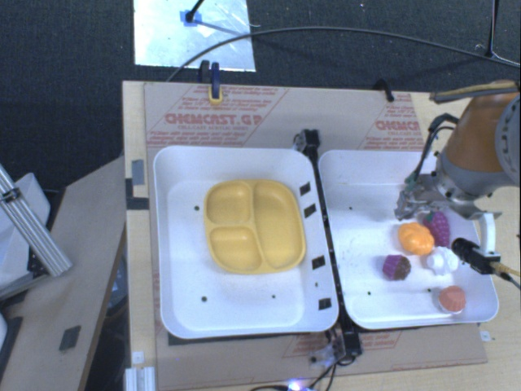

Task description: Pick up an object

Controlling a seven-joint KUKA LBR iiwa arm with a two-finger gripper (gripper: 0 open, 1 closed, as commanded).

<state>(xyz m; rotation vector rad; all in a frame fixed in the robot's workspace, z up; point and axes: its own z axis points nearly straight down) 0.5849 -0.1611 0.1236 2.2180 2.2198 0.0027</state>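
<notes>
**Arm low over the toy food in the right bin**

A dark carpeted floor surrounds the bench, whose top is covered by a brown sheet printed with red lettering. A shiny square of film lies on the floor beyond it. Two shallow white bins sit side by side on the sheet, touching along a black strip in the middle.

The left bin holds a yellow divided plate, lying flat near its centre, with three compartments.

The right bin holds a small cluster toward its right side. An orange piece sits just beside a purple bunch of grapes. Below them lies a dark purple lump, and near it a white piece. A pinkish-orange round piece rests apart, near the bin's front right corner.

The grey arm with its orange band comes in from the right and bends down over that bin. The gripper is low over the bin floor, just above and left of the orange piece and the grapes. From where I stand, I cannot tell whether it is apart or together, and I see nothing clamped in it. All the pieces lie on the bin floor.
</notes>
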